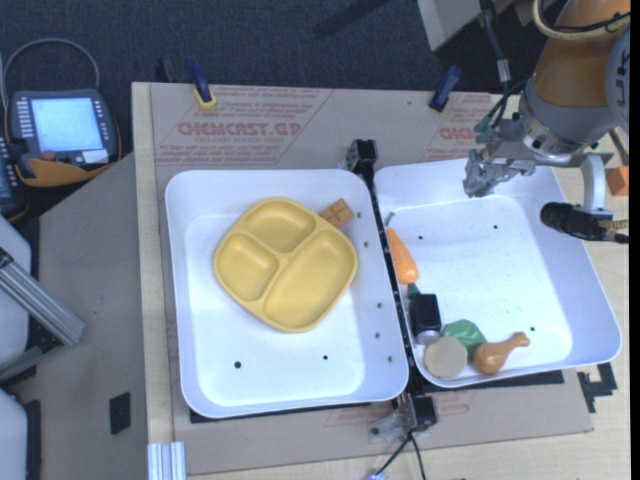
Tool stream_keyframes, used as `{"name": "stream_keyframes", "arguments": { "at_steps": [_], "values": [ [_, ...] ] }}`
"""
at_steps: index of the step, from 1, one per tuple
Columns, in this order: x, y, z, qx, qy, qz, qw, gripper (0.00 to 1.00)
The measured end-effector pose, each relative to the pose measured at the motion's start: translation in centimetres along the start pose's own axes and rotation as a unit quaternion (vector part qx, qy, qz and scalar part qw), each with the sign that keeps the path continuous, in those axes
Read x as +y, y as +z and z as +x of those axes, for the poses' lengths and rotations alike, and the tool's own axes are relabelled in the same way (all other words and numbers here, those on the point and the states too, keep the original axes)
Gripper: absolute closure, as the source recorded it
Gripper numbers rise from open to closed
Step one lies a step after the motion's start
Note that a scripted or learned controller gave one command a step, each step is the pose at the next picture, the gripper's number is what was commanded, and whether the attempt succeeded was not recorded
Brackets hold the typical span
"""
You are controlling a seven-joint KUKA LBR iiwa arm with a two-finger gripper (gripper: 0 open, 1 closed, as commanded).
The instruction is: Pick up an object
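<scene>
I read red letters on the brown board (pixel 300 118) behind my bins — "CHEMCAST GP" — the smaller print is too blurry.

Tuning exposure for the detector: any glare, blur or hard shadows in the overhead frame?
Camera view: even, soft light; both white bins are bright but their dots and rims stay readable. The yellow plate and carrot look sharp; the gripper is slightly soft. Shadows are faint, along bin walls.

grey arm, gripper (pixel 487 180) pointing down, seemingly holding nothing
</scene>
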State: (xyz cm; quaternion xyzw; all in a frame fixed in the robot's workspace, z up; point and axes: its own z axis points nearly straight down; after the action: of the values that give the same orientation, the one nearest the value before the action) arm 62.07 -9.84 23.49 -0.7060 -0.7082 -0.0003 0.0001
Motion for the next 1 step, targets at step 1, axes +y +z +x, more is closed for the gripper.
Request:
{"name": "stream_keyframes", "arguments": {
  "at_steps": [1],
  "values": [
    [-0.72, -0.02, 4.60, 0.001, -0.001, 0.001, 1.0000, 1.00]
  ]
}}
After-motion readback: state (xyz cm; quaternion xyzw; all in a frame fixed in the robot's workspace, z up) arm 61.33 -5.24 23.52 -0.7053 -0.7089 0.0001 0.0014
